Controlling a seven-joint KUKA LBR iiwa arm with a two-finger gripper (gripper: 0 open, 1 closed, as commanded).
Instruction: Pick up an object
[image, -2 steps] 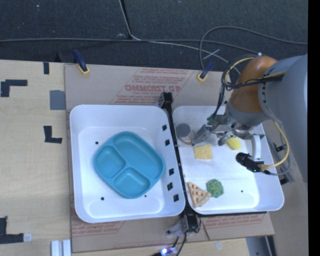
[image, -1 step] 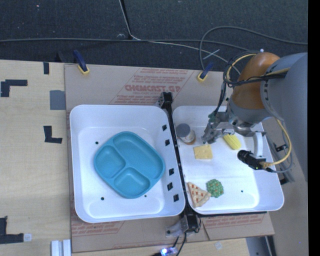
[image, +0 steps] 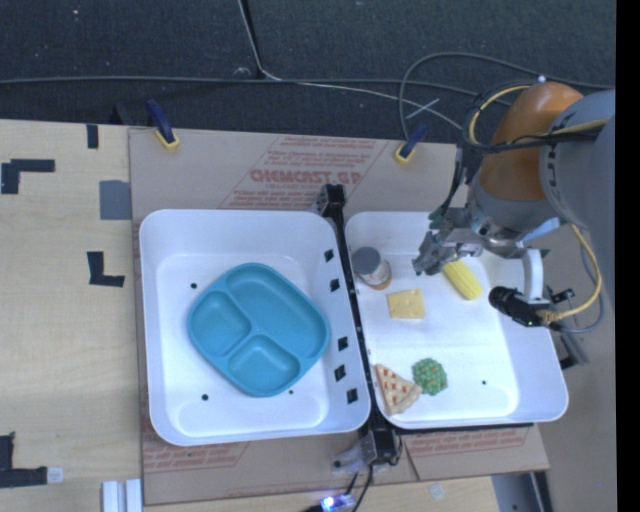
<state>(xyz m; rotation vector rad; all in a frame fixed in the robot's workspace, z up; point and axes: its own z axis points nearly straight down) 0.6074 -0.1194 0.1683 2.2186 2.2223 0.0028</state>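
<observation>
The corn cob (image: 462, 279), lying just right of the cheese slice (image: 406, 304), looks light, stiff and slightly slippery, best pinched across its middle; the gripper's (image: 432, 256) grasp state cannot be told

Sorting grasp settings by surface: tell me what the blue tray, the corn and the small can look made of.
Blue tray: likely moulded plastic, matte, with a uniform colour and rounded compartments.
Corn: probably plastic toy food, smooth, evenly yellow.
Small can: apparently metal, with a grey lid; too small to be sure.
</observation>
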